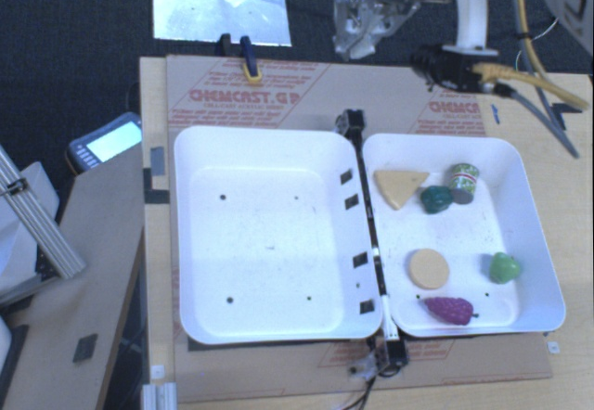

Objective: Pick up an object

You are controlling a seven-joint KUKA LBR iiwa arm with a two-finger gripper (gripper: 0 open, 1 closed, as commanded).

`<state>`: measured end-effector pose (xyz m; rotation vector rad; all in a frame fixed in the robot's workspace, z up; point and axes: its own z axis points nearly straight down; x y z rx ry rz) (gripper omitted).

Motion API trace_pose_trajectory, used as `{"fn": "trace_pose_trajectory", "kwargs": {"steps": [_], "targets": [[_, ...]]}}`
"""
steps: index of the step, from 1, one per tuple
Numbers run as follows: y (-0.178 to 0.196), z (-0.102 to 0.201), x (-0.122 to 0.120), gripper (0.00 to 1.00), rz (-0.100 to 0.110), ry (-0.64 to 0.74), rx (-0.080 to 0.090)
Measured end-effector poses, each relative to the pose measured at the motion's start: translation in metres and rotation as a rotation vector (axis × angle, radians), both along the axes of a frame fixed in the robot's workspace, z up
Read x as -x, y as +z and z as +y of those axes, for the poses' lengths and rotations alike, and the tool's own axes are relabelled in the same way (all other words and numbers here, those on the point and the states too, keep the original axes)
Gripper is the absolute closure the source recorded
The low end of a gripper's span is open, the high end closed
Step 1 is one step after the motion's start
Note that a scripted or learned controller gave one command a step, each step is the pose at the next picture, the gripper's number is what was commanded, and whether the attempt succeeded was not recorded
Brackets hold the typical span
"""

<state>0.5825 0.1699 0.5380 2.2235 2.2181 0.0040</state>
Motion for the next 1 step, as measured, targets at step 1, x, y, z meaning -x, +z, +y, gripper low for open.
{"fn": "trace_pose_trajectory", "kwargs": {"steps": [1], "targets": [[-0.0038, 0.0599, -0.0626, 1.00, -0.002, 0.009, -0.001]]}}
